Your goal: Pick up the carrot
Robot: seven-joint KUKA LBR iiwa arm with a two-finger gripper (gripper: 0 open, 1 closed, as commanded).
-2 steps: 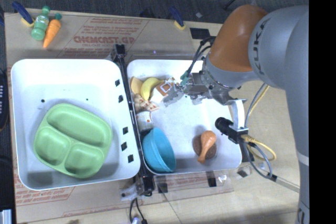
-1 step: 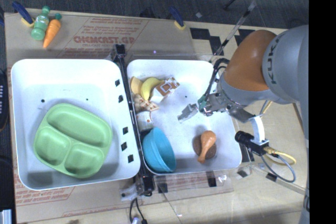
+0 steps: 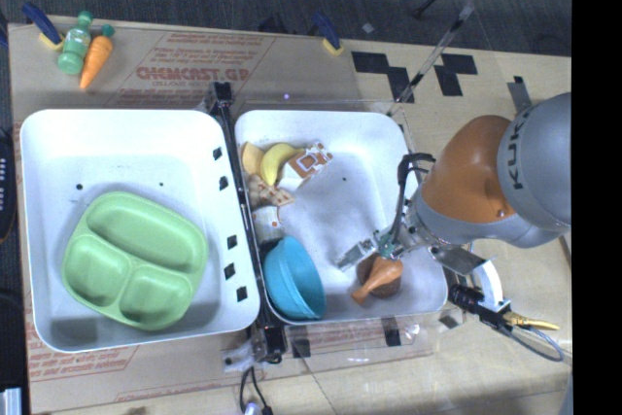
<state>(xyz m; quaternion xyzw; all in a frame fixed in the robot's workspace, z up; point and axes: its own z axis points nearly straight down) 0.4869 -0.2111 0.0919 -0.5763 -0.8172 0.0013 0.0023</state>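
Note:
An orange carrot [image 3: 377, 278] lies in the right bin [image 3: 364, 136], near its front right corner. My gripper [image 3: 373, 250] hangs right over the carrot's upper end, reaching in from the right under the orange-banded wrist [image 3: 465, 185]. The wrist hides the bin's right wall. I cannot see whether the gripper touches the carrot. A second small carrot [image 3: 94, 60] lies outside the bins on the bench at the far left, next to a green bottle [image 3: 74, 45].
A blue bowl [image 3: 292, 279] stands left of the carrot. A banana [image 3: 275, 160], a small printed box [image 3: 309, 160] and other bits sit at the right bin's back left. The left bin [image 3: 58, 136] holds a green divided plate [image 3: 135, 258].

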